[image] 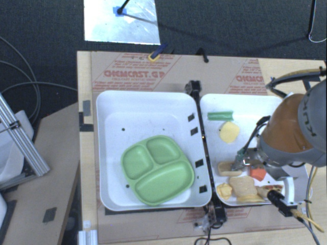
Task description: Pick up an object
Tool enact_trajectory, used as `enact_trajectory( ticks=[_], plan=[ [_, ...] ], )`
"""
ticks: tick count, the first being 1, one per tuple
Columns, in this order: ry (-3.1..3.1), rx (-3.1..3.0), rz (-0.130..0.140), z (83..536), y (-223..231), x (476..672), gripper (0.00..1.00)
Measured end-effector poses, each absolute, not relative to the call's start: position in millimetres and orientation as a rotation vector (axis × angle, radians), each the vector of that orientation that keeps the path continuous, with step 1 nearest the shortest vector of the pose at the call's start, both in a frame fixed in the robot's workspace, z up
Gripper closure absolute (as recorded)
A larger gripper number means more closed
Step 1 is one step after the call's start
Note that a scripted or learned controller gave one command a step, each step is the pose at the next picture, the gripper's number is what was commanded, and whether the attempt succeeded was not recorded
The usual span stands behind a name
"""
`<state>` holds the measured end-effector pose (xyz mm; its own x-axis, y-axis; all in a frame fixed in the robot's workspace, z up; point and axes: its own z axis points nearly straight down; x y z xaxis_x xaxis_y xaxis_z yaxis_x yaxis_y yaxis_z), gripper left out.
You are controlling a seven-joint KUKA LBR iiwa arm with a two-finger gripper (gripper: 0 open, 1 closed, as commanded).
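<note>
1. Tan flat piece (228,168) lies in the right bin (245,102), long axis left to right.
2. It is just beside the gripper (240,162), touching its tip.
3. Grip state: cannot tell.

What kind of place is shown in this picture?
Probably a robotics lab test bench. Two white bins sit on cardboard, one holding a green divided plate, the other toy food, beside cables and an aluminium frame.
</note>
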<state>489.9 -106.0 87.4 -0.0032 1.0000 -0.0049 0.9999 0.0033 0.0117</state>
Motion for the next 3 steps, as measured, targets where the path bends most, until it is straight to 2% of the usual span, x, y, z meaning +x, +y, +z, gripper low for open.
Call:
enact_trajectory(
  ticks=[1, 3],
  plan=[
    [2.218, 2.209, 0.008, 87.3, -83.8, 490.0, 1.00],
    [2.218, 2.212, 0.010, 87.3, -86.3, 489.9, 1.00]
  ],
)
